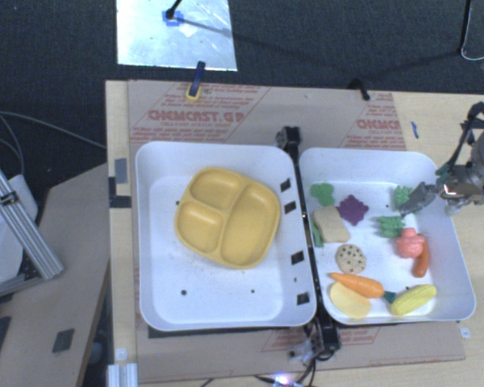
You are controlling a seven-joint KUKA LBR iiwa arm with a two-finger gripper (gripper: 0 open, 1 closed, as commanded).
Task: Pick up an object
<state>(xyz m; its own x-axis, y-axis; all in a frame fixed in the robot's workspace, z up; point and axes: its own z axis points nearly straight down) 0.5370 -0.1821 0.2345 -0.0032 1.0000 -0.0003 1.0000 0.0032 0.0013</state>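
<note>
Camera view | pincer (419, 196) seen low at right bin (460, 248) far edge, by green toy (402, 195) – prob. lined up for grab | jaw state couldn't be told | nothing seen held

The arm reaches in from the right, its gripper (419, 196) angled down-left.

You can read red printing on the brown protective sheet (323, 111) that covers the bench, just behind the two white bins (145, 240). The word "CHEMCAST" with "GP" after it appears behind the left bin and again behind the right bin. Smaller print there is illegible.
</note>
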